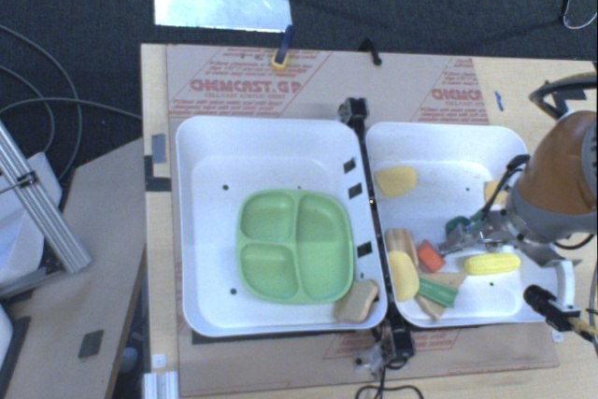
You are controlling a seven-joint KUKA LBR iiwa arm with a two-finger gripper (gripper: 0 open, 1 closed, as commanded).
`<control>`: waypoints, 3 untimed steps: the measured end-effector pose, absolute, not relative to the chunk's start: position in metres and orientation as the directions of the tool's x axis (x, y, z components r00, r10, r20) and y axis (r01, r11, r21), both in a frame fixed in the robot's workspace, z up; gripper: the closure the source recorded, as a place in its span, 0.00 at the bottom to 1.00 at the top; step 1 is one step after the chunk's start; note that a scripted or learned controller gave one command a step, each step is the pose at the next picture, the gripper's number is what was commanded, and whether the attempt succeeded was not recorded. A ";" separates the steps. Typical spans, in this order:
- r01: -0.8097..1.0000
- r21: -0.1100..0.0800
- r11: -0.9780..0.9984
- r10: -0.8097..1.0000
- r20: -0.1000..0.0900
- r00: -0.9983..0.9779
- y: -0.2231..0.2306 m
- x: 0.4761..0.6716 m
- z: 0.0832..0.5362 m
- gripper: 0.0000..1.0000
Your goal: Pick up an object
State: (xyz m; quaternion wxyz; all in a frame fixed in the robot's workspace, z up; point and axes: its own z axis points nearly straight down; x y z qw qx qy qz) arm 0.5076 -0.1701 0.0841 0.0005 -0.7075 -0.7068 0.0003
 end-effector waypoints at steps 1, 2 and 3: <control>1.000 0.000 0.001 1.000 0.000 -0.001 -0.169 0.486 0.109 0.00; 1.000 0.005 0.007 1.000 -0.001 -0.007 -0.162 0.542 0.084 0.00; 1.000 0.006 0.005 1.000 -0.001 -0.005 -0.163 0.540 0.096 1.00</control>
